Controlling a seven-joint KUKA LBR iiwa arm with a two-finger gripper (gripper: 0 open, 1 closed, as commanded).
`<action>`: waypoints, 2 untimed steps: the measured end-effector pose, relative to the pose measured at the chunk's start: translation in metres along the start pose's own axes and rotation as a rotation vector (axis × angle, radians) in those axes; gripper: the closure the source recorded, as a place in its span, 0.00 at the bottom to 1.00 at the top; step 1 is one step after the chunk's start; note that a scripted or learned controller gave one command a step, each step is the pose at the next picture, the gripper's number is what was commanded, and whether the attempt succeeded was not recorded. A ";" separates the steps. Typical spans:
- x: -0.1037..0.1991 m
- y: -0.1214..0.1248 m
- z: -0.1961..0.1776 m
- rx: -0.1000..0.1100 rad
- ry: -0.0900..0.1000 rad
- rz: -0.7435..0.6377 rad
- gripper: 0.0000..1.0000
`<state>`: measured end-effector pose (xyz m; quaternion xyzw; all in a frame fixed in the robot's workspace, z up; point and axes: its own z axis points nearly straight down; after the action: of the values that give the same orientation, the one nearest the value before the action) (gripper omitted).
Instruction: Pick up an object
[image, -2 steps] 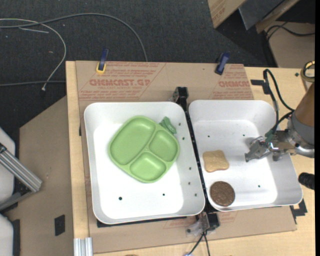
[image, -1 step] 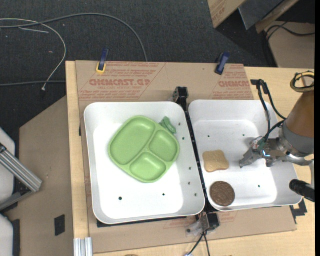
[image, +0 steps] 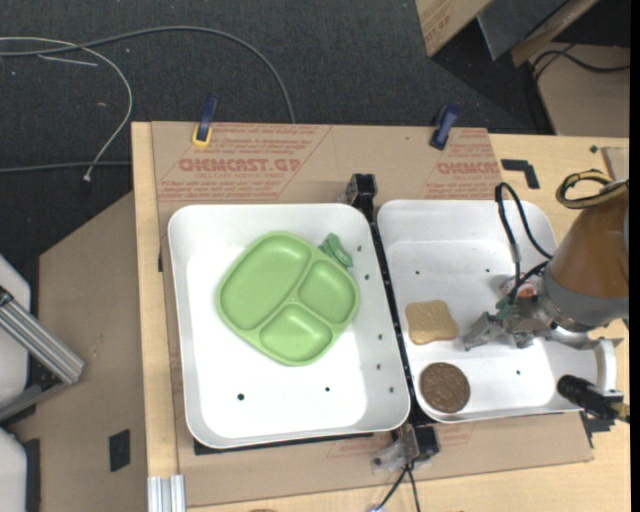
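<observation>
In the right bin (image: 470, 225) lie a tan slice of bread (image: 431, 322) and, nearer the front wall, a round brown patty (image: 444, 387). My gripper (image: 500, 334) hangs low over the right bin's floor, just right of the bread and apart from it. Its fingers look spread, so it is open, and nothing shows between them. The patty lies a short way to the gripper's front left. In the left bin (image: 200, 390) a light green divided plate (image: 288, 297) lies flat, with a small dark green piece (image: 337, 250) at its back right edge.
The grey arm with its orange band (image: 598, 250) covers the right bin's right side. Black cables (image: 512, 225) loop over the bin's back part. A black clamp (image: 361, 188) sits between the bins at the back. Blue clips (image: 206, 120) hold the cardboard's far edge.
</observation>
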<state>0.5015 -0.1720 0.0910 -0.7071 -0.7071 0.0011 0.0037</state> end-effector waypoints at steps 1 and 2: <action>0.000 0.002 -0.014 -0.007 -0.002 0.001 1.00; -0.003 0.003 -0.078 -0.014 -0.006 -0.001 1.00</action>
<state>0.5051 -0.1749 0.1694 -0.7067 -0.7075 -0.0016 -0.0032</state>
